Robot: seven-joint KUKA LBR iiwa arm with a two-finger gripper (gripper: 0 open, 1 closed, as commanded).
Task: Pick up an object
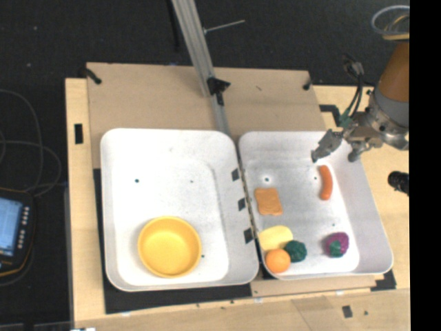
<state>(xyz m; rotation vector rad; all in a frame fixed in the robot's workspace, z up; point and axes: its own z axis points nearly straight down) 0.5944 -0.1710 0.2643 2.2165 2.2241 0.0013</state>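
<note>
My gripper (339, 149) hangs open over the far right part of the right bin (303, 143), with nothing between its fingers. Just below it lies an orange sausage-shaped piece (325, 182). A tan slice of bread (268, 201) lies near the bin's left wall. At the near left sit a yellow piece (275, 237), an orange ball (278, 261) and a dark green piece (297, 251). A purple piece (336, 244) rests near the front right.
The left bin (165, 157) holds a yellow bowl (169, 245) at its front. A metal pole (196, 40) slants up from between the bins at the back. A dark device (10, 229) with cables lies off the bench at left.
</note>
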